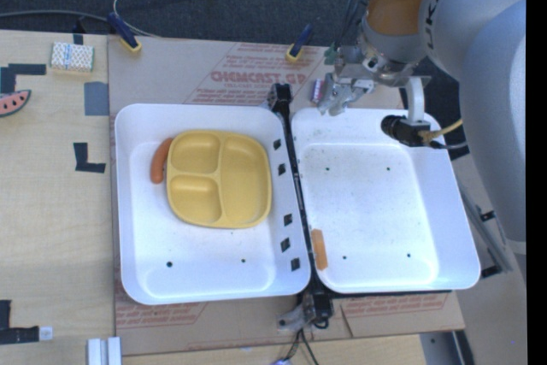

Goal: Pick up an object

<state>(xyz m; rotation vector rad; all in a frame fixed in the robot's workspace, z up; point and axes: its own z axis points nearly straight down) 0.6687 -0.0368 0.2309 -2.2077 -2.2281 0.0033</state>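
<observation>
Gripper (340, 95) above far edge of right bin (444, 209), finger state unclear (blurred). Orange carrot-like piece (319, 249) at right bin's near-left edge. Yellow divided plate (219, 179), sausage (158, 161) in left bin (137, 209).

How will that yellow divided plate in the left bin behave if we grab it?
The yellow plate looks like rigid plastic, so probably stiff and light. It lies flat and wide, likely hard to pinch except at its rim. Its glossy surface may slip, nudging the orange piece beside it.

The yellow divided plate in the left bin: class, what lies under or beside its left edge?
An orange, carrot-like piece lies against the yellow plate's left edge on the left bin floor. Whether it reaches under the rim cannot be seen.
</observation>
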